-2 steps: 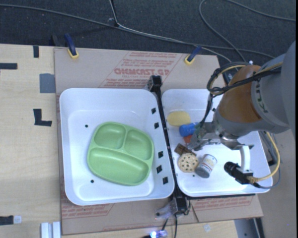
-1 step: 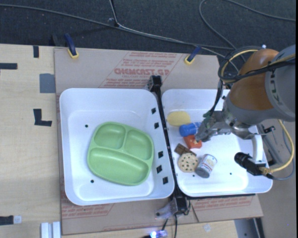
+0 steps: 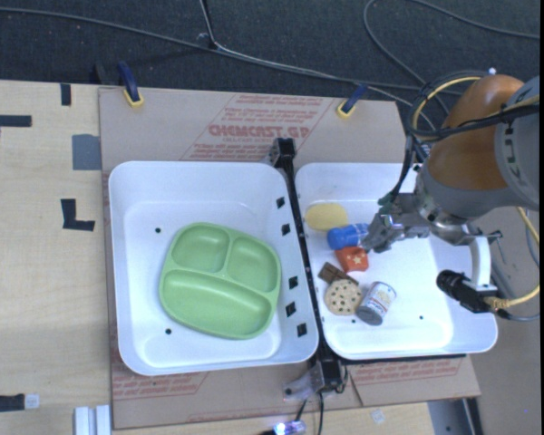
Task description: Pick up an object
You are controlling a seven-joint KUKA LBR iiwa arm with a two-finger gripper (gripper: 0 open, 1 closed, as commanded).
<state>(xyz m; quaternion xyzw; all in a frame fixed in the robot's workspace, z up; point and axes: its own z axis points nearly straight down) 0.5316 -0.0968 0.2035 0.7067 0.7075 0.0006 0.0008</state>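
A green plastic plate with three compartments [image 3: 221, 281] lies in the left white bin [image 3: 127, 243]. Under both bins is a brown cardboard sheet with red print [image 3: 245, 125], held at its far edge by two blue-and-yellow clamps [image 3: 130, 87]. Black cables [image 3: 254, 57] cross the dark carpet beyond.

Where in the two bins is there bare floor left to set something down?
Right bin: bare near-right floor beyond the can, and the far strip above the yellow piece. Crowded by the divider: blue item, red item, cookie, gripper. Left bin: margins around the green tray.
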